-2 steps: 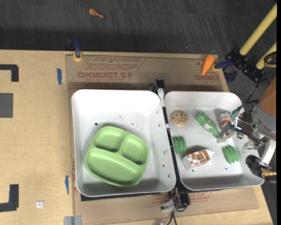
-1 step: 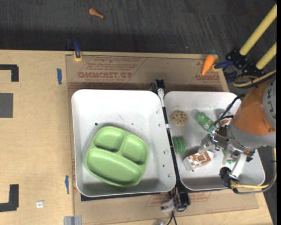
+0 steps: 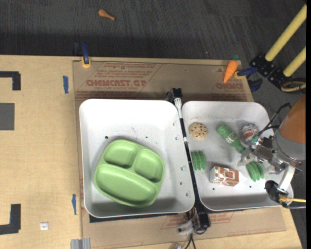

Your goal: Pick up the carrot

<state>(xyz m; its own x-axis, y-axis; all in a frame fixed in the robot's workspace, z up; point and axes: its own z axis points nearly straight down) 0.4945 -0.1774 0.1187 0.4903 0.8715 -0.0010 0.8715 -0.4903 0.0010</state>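
The carrot [image 3: 230, 71], small and orange with a green top, lies on the brown board behind the right bin [image 3: 214, 108], outside both bins. My gripper [image 3: 253, 152] is low over the right side of the right bin, well in front of the carrot. It hangs between a red and white can [image 3: 249, 132] and a green ribbed piece [image 3: 254, 170]. Nothing shows in its grasp.
The right bin also holds a round cookie [image 3: 198, 130], a green bottle [image 3: 227, 134], another green ribbed piece [image 3: 198, 160] and a brown and white box [image 3: 224, 175]. A green divided plate [image 3: 129, 171] fills much of the left bin [image 3: 97, 116]. A small orange item [image 3: 106, 14] lies on the floor.
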